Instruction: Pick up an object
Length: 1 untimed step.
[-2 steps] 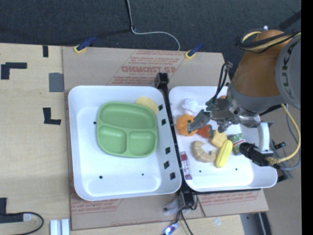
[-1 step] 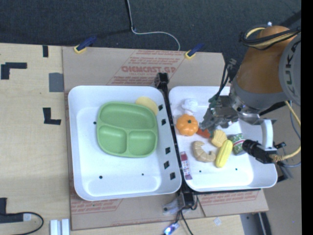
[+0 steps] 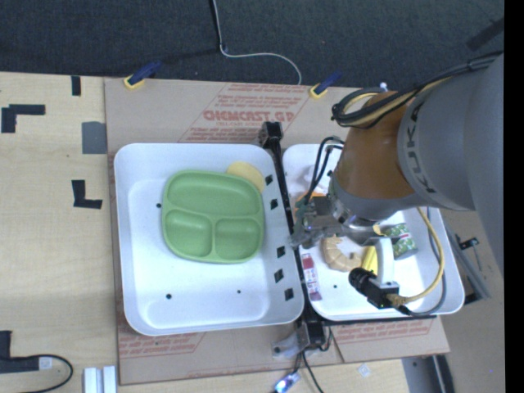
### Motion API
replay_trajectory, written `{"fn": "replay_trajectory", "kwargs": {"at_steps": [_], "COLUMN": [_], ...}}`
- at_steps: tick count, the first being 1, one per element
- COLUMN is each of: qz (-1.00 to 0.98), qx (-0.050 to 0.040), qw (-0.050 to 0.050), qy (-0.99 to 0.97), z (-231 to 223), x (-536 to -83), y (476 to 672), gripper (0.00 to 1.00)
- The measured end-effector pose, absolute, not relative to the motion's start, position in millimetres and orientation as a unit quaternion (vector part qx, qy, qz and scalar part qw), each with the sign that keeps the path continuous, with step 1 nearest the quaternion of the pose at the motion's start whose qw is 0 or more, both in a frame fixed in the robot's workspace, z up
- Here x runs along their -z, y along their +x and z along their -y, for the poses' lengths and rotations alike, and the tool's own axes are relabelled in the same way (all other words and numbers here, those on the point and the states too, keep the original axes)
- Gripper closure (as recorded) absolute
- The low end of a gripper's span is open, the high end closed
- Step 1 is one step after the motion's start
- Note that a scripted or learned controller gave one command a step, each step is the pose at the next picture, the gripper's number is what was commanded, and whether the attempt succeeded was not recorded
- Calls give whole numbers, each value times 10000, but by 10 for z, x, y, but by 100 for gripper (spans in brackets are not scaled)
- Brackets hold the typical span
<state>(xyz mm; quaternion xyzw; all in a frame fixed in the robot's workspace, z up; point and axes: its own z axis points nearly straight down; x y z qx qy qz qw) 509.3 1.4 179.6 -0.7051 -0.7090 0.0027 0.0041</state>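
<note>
The arm's orange band [image 3: 372, 150] hangs over the right bin [image 3: 446, 297]. A tan bagel-like piece [image 3: 340, 256] lies just beneath the wrist. A green divided plate [image 3: 214, 217] sits in the left bin [image 3: 131, 244], well off to its left.

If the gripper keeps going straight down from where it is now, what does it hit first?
Probably the tan bagel-like piece in the right bin, just below the gripper; depth is unclear from this slant.

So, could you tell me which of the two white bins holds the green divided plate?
The left bin holds the green plate. The right bin, under the arm, holds small mixed items instead.
</note>
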Motion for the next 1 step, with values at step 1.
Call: {"fn": "replay_trajectory", "kwargs": {"at_steps": [1], "qz": [7098], "qx": [66], "qw": [-39], "qy": [-7043], "z": [-402], "x": [-3349], "y": [4999], "gripper": [100]}}
